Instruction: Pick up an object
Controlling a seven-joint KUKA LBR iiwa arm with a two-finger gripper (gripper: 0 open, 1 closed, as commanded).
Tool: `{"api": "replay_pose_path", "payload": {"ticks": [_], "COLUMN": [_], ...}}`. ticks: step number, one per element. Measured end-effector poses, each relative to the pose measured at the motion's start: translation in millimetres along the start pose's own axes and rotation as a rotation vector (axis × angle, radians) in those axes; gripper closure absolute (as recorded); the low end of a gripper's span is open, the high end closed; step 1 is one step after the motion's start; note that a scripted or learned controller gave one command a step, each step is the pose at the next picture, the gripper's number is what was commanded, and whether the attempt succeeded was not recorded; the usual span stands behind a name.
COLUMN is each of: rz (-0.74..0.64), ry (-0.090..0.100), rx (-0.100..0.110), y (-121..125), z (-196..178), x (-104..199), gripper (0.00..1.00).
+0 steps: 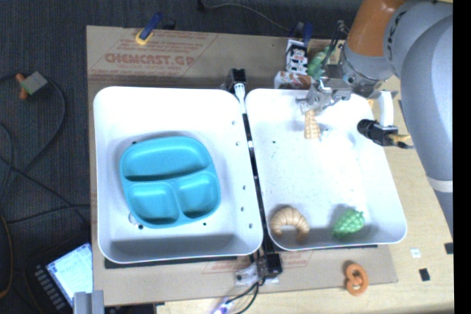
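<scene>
On the tabletop (434,254), the right bin (383,180) carries a croissant (290,221) at six o'clock and a green grape bunch (348,223) toward five. At twelve o'clock the pincer (315,108) is closed on a small tan cone-like piece (313,126), which hangs from its tips. The lift seems under way; next it needs a straight rise clear of the bin. The left bin (110,158) carries a blue divided tray (171,180).

Right bin (383,180) middle bare — croissant (290,221) front
</scene>
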State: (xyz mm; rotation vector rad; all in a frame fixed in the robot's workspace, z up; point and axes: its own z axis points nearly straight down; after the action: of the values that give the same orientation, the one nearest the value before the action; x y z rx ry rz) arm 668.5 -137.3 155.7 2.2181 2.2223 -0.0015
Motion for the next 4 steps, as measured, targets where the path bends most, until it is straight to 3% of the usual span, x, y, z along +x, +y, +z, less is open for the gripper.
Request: {"api": "replay_pose_path", "payload": {"ticks": [1, 2, 3, 4], "rz": [0.001, 0.002, 0.003, 0.004], "ry": [0.0, 0.001, -0.003, 0.001], "rx": [0.001, 0.0, -0.005, 0.002], "y": [0, -104, -103, -170], "z": [0, 69, 59, 17], "x": [0, 12, 10, -48], "gripper": [0.0, 0.0, 1.0, 1.0]}}
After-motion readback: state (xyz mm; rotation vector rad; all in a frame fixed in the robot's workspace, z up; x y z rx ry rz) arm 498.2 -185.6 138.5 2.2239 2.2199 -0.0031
